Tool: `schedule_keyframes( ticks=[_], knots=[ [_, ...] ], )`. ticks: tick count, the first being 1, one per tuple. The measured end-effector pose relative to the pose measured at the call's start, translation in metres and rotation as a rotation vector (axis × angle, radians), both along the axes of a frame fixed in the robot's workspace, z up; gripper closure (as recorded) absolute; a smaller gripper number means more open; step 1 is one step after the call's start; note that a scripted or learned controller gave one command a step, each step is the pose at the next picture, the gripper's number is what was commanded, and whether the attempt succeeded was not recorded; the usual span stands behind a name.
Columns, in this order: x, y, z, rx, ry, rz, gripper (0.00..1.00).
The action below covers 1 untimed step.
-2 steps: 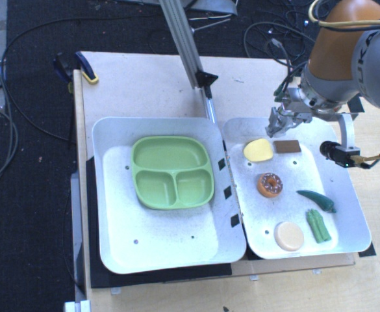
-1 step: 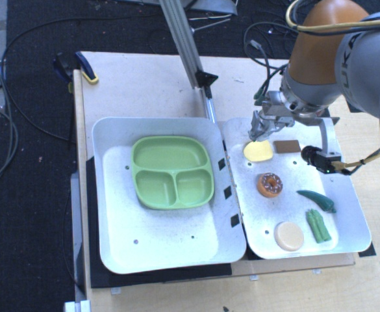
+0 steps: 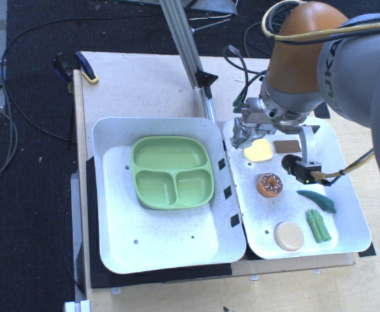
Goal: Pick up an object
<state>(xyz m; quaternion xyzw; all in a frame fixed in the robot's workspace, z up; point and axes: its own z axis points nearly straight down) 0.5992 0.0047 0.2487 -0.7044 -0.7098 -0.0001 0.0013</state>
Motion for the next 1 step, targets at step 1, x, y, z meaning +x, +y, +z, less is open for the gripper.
schedule_keyframes(
  ticks=[1],
  knots=[
    [-0.0225, 0.0403, -0.0082, -0.001, 0.002, -0.001, 1.0]
  ],
)
